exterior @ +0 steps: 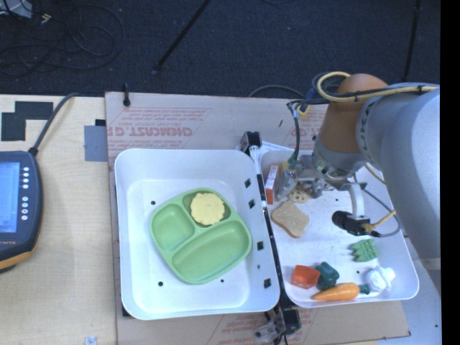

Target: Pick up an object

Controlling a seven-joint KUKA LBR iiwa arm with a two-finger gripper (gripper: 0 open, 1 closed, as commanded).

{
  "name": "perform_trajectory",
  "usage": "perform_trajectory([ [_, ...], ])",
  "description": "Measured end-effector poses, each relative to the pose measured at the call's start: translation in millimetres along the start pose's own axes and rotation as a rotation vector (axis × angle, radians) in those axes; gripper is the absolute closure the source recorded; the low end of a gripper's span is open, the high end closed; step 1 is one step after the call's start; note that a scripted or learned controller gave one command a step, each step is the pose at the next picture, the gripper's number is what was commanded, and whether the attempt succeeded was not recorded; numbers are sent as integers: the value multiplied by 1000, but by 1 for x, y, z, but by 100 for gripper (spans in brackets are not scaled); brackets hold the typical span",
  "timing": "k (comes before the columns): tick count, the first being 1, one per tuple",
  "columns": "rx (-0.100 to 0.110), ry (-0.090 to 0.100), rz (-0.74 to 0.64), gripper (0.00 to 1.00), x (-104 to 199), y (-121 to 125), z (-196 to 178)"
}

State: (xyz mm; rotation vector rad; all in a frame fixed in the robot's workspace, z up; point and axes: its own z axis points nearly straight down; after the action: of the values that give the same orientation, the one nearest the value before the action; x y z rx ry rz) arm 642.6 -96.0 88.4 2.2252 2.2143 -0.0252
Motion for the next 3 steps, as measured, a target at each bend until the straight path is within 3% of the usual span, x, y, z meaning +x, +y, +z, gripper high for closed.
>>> perform_trajectory([
  [3, -1, -3, 2, 0, 1, 0, 0],
])
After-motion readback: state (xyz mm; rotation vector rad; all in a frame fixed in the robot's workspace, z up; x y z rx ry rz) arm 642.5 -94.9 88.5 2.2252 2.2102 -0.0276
